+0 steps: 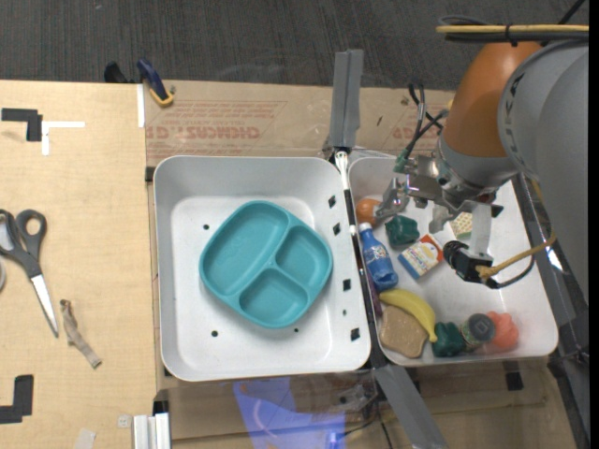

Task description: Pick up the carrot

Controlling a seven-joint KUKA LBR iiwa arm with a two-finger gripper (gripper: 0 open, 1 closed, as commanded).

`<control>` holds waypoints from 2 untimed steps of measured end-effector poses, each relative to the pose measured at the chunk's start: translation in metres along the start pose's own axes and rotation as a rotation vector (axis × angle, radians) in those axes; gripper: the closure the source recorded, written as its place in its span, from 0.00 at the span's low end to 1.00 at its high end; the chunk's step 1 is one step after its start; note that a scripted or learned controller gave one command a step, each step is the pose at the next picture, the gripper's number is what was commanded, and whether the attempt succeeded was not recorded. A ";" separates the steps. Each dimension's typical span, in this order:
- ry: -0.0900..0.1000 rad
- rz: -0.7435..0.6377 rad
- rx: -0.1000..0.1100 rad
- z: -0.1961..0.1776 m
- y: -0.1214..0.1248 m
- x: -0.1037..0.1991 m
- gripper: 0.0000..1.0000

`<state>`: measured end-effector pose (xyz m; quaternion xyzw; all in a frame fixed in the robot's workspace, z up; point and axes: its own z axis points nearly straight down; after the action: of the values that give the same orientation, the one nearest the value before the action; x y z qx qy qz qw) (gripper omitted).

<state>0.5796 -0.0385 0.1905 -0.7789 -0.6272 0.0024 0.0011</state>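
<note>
Surface [75, 251]: light wood board on the left, with scissors [28, 255] lying near its left edge, well apart from the bins.
Arm [524, 92]: grey, with an orange band [487, 101], reaching in from the right over the far part of the right bin.
Left bin [178, 344]: shallow, white, holding a teal divided plate [267, 262] with three compartments, tilted a little in the middle.
Right bin [524, 297]: shallow, white, crowded with small things.
Gripper [416, 204]: hangs over the far left part of the right bin, just above a dark green toy [402, 229]; whether the jaws are apart or together I cannot tell.
Blue bottle [377, 255]: lies along the left wall of the right bin.
Banana [412, 309]: yellow, curved, near the bin's near left corner, touching a slice of bread [402, 335].
Carrot [368, 210]: a small orange rounded piece, partly hidden, at the far left of the right bin, just beyond the blue bottle's cap and beside the gripper, lying in the bin.
Small carton [421, 255]: white with red and blue print, between the bottle and the arm's cable.
</note>
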 end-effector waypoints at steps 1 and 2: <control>0.001 0.127 0.001 0.000 -0.083 -0.006 0.00; -0.001 0.289 -0.001 -0.162 -0.040 -0.034 0.00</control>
<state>0.5337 -0.0633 0.3525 -0.8612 -0.5083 0.0024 -0.0001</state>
